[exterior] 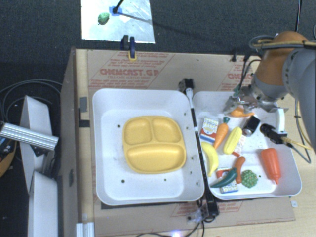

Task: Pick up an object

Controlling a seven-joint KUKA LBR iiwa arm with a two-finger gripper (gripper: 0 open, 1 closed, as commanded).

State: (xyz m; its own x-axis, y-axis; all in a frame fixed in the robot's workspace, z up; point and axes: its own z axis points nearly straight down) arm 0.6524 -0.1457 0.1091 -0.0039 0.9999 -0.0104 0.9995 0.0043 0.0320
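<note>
Over the right bin [295, 181], near its back edge, the gripper [240, 104] hangs low. The grey arm with its orange band comes in from the right. I cannot tell how the jaws stand, because the metal bits there are too small and blurry. Nothing can be seen held in them.

Toy food lies all over the right bin. It is packed close, so many pieces touch. Just under the gripper is a small orange piece [239, 113]. That looks like the thing the arm may be going for, but I am only guessing. Beside it lies a black piece [251, 125]. A carrot [221, 133] leans next to a corn cob [232, 139]. A banana [210, 157] lies along the left wall. Near the front are a sausage [239, 165], a green pepper [226, 179] and a broccoli [249, 178]. A big red-orange piece [271, 164] sits off to the right with room around it, so it may be easier to grab.

The left bin [106, 132] holds a yellow tray [153, 144] with three parts. It sits flat in the middle, maybe so things can be dropped into it.

The crowded pieces could slip or get pushed when the gripper closes.
</note>
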